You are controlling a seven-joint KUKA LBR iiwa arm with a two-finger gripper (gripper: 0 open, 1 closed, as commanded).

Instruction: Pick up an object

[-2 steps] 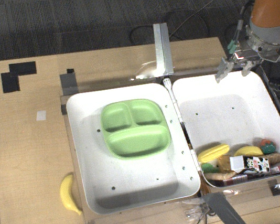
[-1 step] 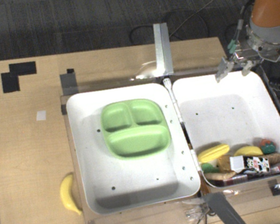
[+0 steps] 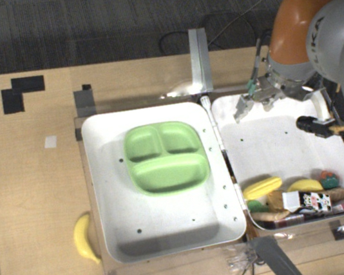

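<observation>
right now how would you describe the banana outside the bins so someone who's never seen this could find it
Start at the left bin, the white one holding the green divided plate. Look just past its outer left wall, near the front corner, on the bare wooden bench. The banana lies there alone, a curved yellow piece, unlike the yellow items heaped with other things in the right bin.

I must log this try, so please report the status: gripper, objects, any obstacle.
Gripper over the right bin's far corner, nothing between its fingers. Toy pile untouched at the near edge. Green tray in the left bin. Path unobstructed.
</observation>
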